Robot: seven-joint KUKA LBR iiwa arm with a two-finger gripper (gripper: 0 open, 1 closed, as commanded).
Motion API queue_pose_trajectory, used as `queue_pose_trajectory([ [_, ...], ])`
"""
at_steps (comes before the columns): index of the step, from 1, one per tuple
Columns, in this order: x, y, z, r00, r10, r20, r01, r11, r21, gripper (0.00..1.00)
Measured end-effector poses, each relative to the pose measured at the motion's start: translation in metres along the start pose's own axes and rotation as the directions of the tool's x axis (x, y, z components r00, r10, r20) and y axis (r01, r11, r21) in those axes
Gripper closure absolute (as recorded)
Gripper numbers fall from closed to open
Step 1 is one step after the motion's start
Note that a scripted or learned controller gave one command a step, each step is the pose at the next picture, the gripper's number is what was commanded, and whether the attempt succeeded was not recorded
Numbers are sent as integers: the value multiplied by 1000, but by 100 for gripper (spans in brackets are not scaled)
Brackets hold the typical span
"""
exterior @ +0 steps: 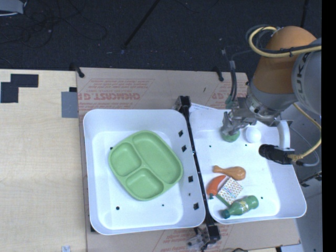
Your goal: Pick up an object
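Observation:
My gripper [231, 128] is low over the back of the right bin [294, 196], directly above a small round green object [229, 137] that peeks out beneath it. I cannot tell whether that object is held. A white egg [253, 135] lies just to the gripper's right. Nearer the front lie an orange drumstick toy [230, 171], an orange-red carrot [214, 186], a small patterned box [229, 193] and a green bottle [240, 206].
The left bin [100, 203] holds a green divided plate [145, 164]. A black divider [190, 156] runs between the two bins. The arm's orange band [286, 54] and grey wrist rise over the right bin's back right corner. Cardboard lies under both bins.

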State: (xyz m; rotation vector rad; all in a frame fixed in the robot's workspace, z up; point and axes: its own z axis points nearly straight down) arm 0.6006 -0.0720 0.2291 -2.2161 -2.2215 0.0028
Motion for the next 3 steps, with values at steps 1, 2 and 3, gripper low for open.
queue_pose_trajectory([
  [1,57,-11,-7,1000,-1,0,1,1000,1,100],
  [2,112,-24,-13,1000,0,0,0,1000,1,100],
  [3,164,-36,-16,1000,-2,0,2,1000,1,100],
])
